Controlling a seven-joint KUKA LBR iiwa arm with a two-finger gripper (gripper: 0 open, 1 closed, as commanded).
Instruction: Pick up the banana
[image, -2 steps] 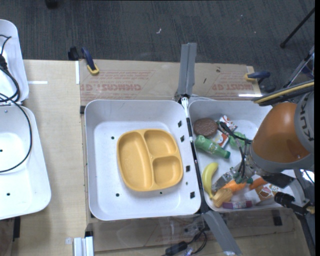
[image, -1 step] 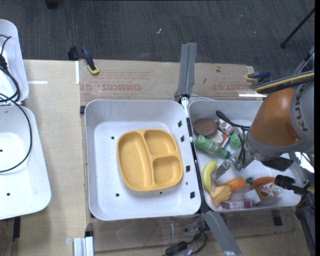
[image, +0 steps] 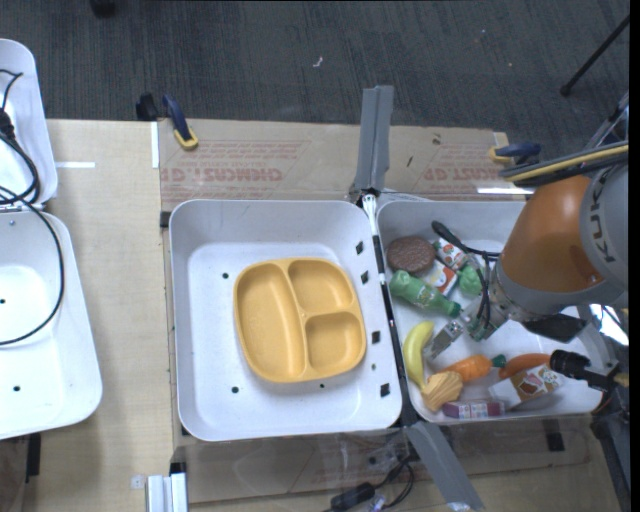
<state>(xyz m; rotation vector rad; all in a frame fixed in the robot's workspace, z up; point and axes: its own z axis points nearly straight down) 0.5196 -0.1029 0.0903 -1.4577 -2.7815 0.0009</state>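
The yellow banana (image: 415, 349) lies in the right bin (image: 400, 300) near its left wall, curved and pointing up and down. My gripper (image: 447, 337) hangs just right of the banana, its metal fingers low over the bin floor and slightly apart, with nothing between them. The fingertips are close to the banana's right side but do not enclose it. The arm's orange band (image: 550, 245) sits above and to the right.
Around the banana lie a green bottle (image: 424, 293), a brown round patty (image: 409, 254), an orange carrot-like piece (image: 475, 366), a croissant-like piece (image: 442, 388) and small packets. The left bin (image: 200, 300) holds a yellow divided plate (image: 299, 318).
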